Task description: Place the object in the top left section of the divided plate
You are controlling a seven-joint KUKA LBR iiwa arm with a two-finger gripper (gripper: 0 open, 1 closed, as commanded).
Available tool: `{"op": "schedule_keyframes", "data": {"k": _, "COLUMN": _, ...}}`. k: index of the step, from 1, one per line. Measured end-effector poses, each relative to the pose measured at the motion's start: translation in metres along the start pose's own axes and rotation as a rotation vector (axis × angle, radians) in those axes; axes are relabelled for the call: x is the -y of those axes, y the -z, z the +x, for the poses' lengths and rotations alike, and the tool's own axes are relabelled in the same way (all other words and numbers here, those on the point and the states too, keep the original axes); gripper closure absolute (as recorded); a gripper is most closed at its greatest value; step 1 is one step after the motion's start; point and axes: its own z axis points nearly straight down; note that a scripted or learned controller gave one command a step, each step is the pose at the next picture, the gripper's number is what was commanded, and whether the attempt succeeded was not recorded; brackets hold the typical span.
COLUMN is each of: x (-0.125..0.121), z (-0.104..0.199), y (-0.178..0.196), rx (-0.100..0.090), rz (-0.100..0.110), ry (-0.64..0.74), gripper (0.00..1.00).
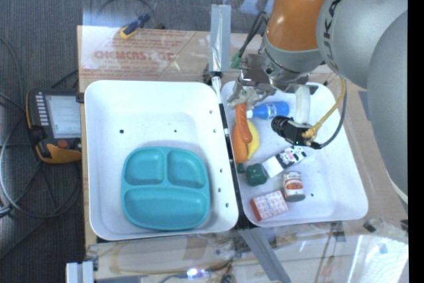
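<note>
A teal divided plate (165,187) lies in the left bin (106,116), with nothing in its top left section (144,168). My gripper (241,93) is low over the far left corner of the right bin (344,189), right at the upper end of an orange carrot (242,132). The carrot lies along the wall between the two bins, with a yellow banana (253,136) tucked against it. The wrist hides the gripper's tips and whatever is between them.
The right bin also holds a blue-and-white bottle (270,109), a green block (256,173), a white-and-black piece (290,157), a small can (293,185) and a red-and-white box (269,205). A yellow cable (326,117) hangs from the wrist.
</note>
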Motion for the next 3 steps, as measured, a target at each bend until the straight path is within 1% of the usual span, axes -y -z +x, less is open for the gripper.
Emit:
{"op": "schedule_keyframes", "data": {"k": 1, "x": 0.053, "z": 0.062, "y": -0.026, "rx": 0.0, "rz": 0.004, "ry": -0.099, "gripper": 1.0}}
{"op": "schedule_keyframes", "data": {"k": 2, "x": 0.11, "z": 0.12, "y": -0.02, "rx": 0.001, "rz": 0.004, "ry": -0.291, "gripper": 1.0}}
{"op": "schedule_keyframes", "data": {"k": 3, "x": 0.091, "z": 0.071, "y": 0.074, "rx": 0.003, "rz": -0.002, "ry": -0.365, "gripper": 1.0}}
